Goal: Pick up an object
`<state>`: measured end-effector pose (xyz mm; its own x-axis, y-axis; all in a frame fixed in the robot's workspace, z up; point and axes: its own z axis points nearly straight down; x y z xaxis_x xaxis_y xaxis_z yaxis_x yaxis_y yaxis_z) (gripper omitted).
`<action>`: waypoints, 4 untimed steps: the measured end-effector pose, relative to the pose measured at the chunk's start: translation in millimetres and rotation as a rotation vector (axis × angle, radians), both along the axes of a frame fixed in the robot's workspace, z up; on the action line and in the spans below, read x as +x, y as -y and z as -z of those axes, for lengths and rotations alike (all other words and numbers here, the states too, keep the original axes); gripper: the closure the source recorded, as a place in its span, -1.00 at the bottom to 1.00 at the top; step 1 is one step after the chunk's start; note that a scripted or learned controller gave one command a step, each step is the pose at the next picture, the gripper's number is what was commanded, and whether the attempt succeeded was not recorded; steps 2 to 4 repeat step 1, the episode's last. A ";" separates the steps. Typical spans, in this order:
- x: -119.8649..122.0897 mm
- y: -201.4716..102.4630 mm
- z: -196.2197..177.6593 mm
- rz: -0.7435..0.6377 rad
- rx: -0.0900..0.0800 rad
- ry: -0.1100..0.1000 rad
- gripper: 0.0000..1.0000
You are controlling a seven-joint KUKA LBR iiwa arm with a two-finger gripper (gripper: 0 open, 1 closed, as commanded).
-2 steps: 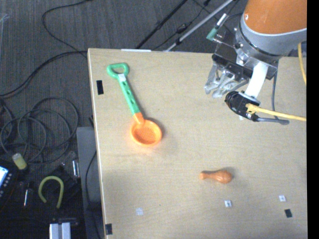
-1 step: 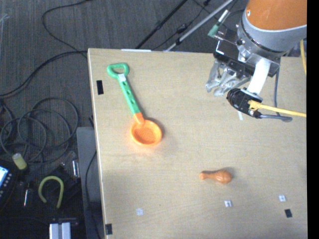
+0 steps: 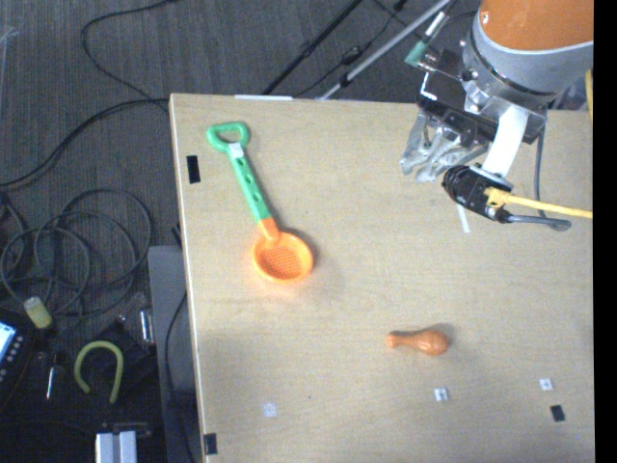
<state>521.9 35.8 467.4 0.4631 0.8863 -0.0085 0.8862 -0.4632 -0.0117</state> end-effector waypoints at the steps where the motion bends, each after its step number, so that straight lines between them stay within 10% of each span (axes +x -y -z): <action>1: 0.7 -0.1 -8.6 0.001 -0.001 -0.003 1.00; 4: 0.7 -0.1 -8.6 0.001 -0.001 -0.003 1.00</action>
